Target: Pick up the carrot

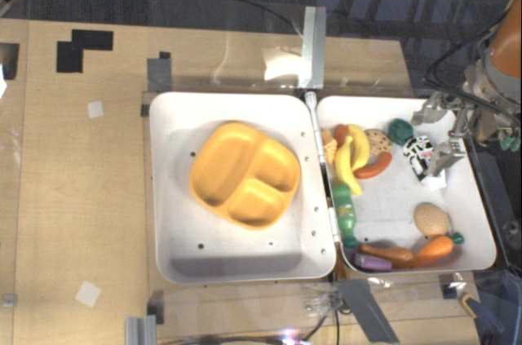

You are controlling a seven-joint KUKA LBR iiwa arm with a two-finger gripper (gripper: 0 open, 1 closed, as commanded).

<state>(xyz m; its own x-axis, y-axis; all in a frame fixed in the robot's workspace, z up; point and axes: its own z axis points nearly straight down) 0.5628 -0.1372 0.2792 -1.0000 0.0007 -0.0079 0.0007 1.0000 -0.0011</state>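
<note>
the gripper [447, 141] hovers at the far right edge of the right bin [477, 196], and whether it is open or closed cannot be told from here; nothing shows held in it. the carrot [435, 249] lies well below it toward the bin's near wall, just under a tan egg-shaped piece [431, 218] and touching a brown-orange toy [390, 254] on its left. it looks like a light, stiff, smooth plastic toy (likely slippery), so the best hold is probably across its thick orange middle, away from the 1 green tip.
</note>
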